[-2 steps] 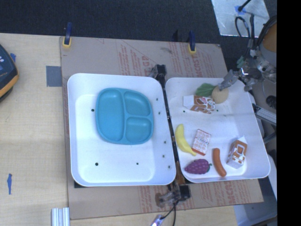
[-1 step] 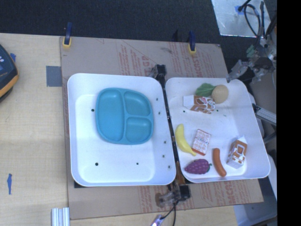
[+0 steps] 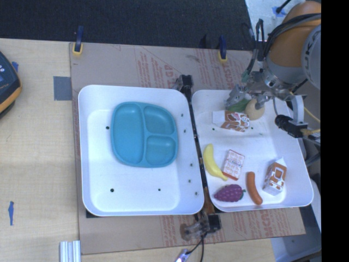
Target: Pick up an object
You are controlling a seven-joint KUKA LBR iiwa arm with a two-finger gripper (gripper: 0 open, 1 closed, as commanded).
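Camera view. I read the scene from above. Two white bins sit side by side. The left bin (image 3: 92,146) carries a blue divided plate (image 3: 144,134). The right bin (image 3: 297,162) carries the candidate items: a banana (image 3: 212,162) and a small carton (image 3: 233,164) near the centre, grapes (image 3: 229,192) at 7 o'clock, a sausage (image 3: 253,188) at 6 o'clock, a second carton (image 3: 275,178) at 5 o'clock, and a patterned packet (image 3: 235,121) at 11 o'clock.

The gripper (image 3: 245,100) is low over the far end of the right bin, at about 12 o'clock. A pale rounded object (image 3: 254,111) sits just beside it, touching or overlapping the packet. I judge this pair to be the pick target. The linkage hides the fingertips, so I cannot tell how the pincer is set, nor whether it has anything between them.

Hazards:
1. The rounded object is likely to roll away from a closing contact.
2. The packet lies flat and close alongside; a closure may pinch its edge or drag both items.
3. The far bin wall is near; a descent there may strike the rim.

Open room: bare bin floor runs from 1 to 3 o'clock and between the packet and the central carton. The left bin is open around the plate. Retreat is best taken straight up.
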